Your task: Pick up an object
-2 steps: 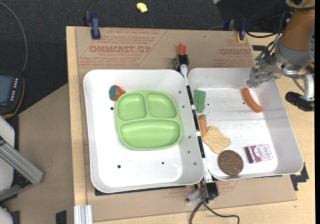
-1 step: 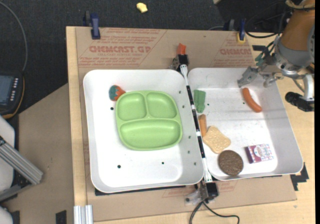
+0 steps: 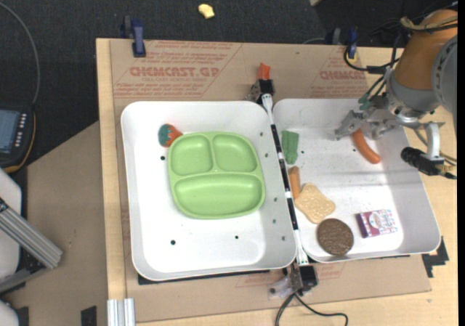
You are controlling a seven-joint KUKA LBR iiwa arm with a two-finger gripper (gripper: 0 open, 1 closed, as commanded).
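A grey-and-orange arm (image 3: 425, 56) reaches in over the table (image 3: 109, 172), which carries two shallow white bins side by side. The left bin (image 3: 145, 245) holds a green divided plate (image 3: 216, 174) with a small red-and-green toy (image 3: 169, 134) just beside its upper left corner. In the right bin (image 3: 414, 208) the pincer (image 3: 365, 123) hangs low at the upper end, directly next to an orange toy sausage (image 3: 367, 147); whether it is released or clenched cannot be told from this angle, and nothing shows between its tips. The sausage, the nearest candidate, looks light, smooth and rounded, likely to roll or slip, so a hold across its narrow middle seems safest. Further down lie a tan bread slice (image 3: 314, 203), a brown round patty (image 3: 335, 236) and a small pink-and-white carton (image 3: 376, 223). A green piece (image 3: 290, 145) and a thin orange stick (image 3: 294, 181) sit against the dividing wall.
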